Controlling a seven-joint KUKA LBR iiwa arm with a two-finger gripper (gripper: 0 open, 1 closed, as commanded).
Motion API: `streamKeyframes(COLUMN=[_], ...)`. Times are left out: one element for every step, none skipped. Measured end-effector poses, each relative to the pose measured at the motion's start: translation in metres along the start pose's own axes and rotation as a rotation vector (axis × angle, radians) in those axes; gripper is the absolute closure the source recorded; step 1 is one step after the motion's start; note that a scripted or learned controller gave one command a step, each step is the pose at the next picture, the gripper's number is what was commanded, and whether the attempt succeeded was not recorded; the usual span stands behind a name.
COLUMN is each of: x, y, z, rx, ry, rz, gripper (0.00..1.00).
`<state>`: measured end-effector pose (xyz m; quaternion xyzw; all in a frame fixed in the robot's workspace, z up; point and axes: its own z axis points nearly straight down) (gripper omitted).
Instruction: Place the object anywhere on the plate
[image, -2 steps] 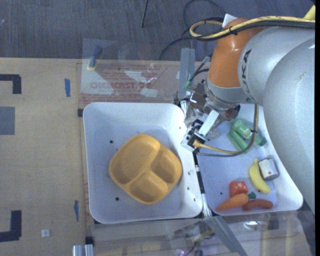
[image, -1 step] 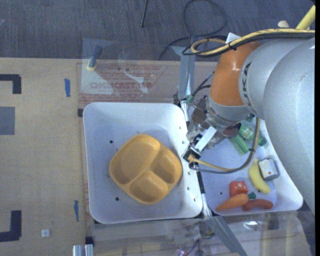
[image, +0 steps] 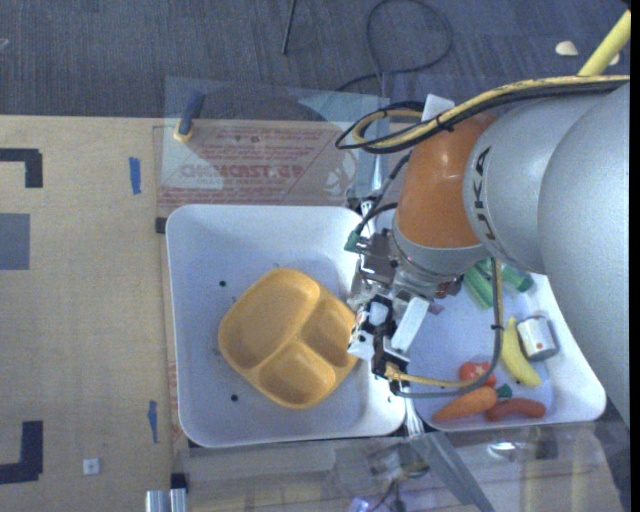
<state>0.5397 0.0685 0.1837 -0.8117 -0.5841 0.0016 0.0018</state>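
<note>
A yellow plate (image: 285, 335) with three compartments lies in the left bin (image: 195, 260), slightly right of its middle. My gripper (image: 382, 325) hangs over the wall between the two bins, just off the plate's right edge. No object shows at its tip. The arm's grey body and orange band cover the upper part of the right bin.
The right bin (image: 585, 395) holds toy food along its near and right side: an orange carrot (image: 465, 405), a red pepper (image: 515, 408), a red tomato (image: 476, 372), a yellow banana (image: 517, 355), a silver can (image: 537, 337) and green pieces (image: 483, 283).
</note>
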Motion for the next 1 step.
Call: streamKeyframes(x=[-0.0014], y=[0.0008], z=[-0.0001], rx=[-0.001], ry=[0.0], rz=[0.003], gripper=[0.0])
